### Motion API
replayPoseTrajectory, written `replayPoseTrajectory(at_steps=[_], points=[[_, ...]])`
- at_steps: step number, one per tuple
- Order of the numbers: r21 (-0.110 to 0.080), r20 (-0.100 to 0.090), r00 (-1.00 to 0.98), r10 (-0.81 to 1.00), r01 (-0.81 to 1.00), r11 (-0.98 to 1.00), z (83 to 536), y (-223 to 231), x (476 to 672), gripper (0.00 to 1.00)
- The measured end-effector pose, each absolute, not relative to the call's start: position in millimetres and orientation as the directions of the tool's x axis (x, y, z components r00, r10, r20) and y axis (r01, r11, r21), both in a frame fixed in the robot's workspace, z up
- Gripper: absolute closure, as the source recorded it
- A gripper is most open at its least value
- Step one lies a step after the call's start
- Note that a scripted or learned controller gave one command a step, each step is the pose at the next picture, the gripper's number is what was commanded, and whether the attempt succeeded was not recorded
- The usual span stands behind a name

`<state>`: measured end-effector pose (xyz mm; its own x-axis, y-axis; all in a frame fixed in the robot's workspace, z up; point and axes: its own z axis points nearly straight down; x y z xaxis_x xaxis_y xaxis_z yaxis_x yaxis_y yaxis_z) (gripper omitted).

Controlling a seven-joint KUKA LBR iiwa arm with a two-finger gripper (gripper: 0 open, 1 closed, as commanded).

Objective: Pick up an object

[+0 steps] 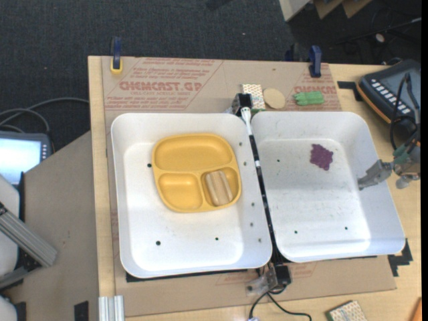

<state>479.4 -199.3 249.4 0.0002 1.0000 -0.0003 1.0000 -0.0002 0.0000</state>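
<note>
A small purple object (pixel 322 156) lies in the upper right part of the right white bin (pixel 314 226). In the left bin (pixel 187 243) sits a yellow divided plate (pixel 194 154) with a tan block (pixel 217 186) in its lower right compartment. My gripper (pixel 376 174) reaches in low over the right rim of the right bin, to the right of and slightly below the purple object and apart from it. Nothing shows in its grasp.
Behind the bins, on the cardboard-covered bench, lie a green object (pixel 309 98) and a round tan disc (pixel 273 98). Two blue clamps (pixel 314 53) hold the back edge. A dark control pendant (pixel 391 92) with cables sits at the far right.
</note>
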Motion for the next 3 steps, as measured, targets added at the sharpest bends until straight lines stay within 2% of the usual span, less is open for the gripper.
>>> replayPoseTrajectory(at_steps=[1,2,3], points=[[-0.008,0.003,-0.002,1.000,1.000,0.002,110.5,-222.4,548.2,0.00],[0.002,0.003,-0.008,1.000,1.000,0.008,82.6,-149.7,596.8,0.00],[0.008,-0.002,-0.004,1.000,1.000,0.004,85.8,-155.7,670.1,0.00]])
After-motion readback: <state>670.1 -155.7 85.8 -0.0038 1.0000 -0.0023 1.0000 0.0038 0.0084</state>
